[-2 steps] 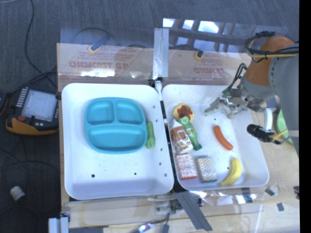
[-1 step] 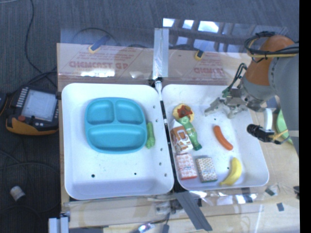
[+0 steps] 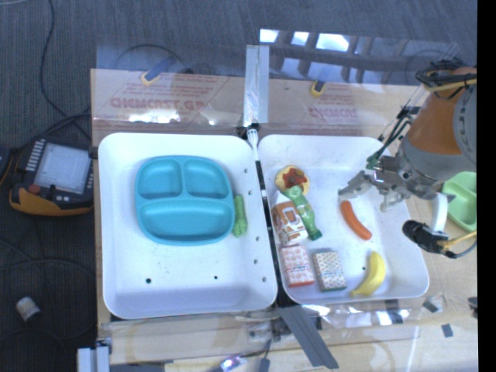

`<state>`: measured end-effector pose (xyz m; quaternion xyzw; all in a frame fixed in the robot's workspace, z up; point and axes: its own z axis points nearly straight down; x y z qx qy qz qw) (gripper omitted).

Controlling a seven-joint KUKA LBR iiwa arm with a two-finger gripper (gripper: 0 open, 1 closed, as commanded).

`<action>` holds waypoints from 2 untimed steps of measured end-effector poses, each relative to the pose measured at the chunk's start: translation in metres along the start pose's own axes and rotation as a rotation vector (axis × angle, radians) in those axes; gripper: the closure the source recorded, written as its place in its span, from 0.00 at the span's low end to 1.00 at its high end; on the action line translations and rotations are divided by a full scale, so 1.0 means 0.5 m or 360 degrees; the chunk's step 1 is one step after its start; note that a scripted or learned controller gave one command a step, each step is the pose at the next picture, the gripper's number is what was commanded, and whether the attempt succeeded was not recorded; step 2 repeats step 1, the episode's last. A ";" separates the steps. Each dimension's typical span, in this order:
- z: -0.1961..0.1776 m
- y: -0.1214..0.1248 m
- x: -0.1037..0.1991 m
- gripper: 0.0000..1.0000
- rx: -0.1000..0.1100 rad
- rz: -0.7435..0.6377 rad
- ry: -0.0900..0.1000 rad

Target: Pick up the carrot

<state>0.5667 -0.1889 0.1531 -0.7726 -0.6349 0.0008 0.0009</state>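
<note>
My tool (image 3: 374, 194) hovers over right bin (image 3: 403, 289), fingers spread wide, nothing held. Carrot (image 3: 356, 219) lies just below-left.

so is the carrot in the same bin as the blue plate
No, the carrot lies in the right bin beside the banana, while the blue plate sits in the left bin.

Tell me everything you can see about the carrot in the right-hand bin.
The carrot is a small orange-red stick with rounded ends, smooth like plastic. It lies flat on the white floor of the right bin, slanting from upper left to lower right. Nothing touches it. The pincer hangs just above its upper end; a banana lies below it.
</note>
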 end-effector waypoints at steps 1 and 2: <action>0.127 0.023 0.008 0.00 -0.0019 -0.0064 -0.0006; 0.127 0.023 0.008 0.00 -0.0019 -0.0064 -0.0006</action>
